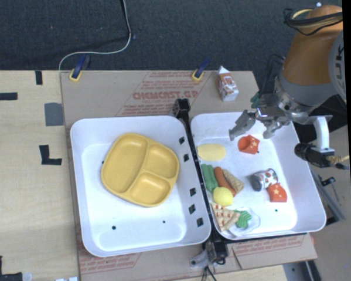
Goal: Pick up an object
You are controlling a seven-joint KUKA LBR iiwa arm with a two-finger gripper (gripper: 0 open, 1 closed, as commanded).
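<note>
Approach appears to be the step in hand: the grey arm with its orange band (313, 27) reaches in from the right, and its end effector (258, 124) hangs over the upper part of the right shallow white bin (305, 215), its two fingers spread apart with nothing between them, so it is released. Just below and between those fingers lies a small red plastic block (249, 144), which I judge the likeliest target; no object is lifted yet. Near it in the same bin lie a pale yellow oval piece (211, 152), a green strip (208, 177) beside an orange carrot-like stick (224, 178), a round yellow ball (223, 195), a wedge of waffle-patterned toy food (224, 216), a grey and red cylinder (263, 179) and a second small red piece (277, 193). The left white bin (86, 171) holds a yellow divided plastic plate (140, 169). A small white and brown carton (227, 85) stands on the cardboard-covered desk (132, 95), outside both bins. The next move, as I read it, calls for centring the spread fingers over the red block, lowering until they straddle it close to the bin floor, then closing and lifting straight up. The block is small and angular, so a slight offset could push it aside.
</note>
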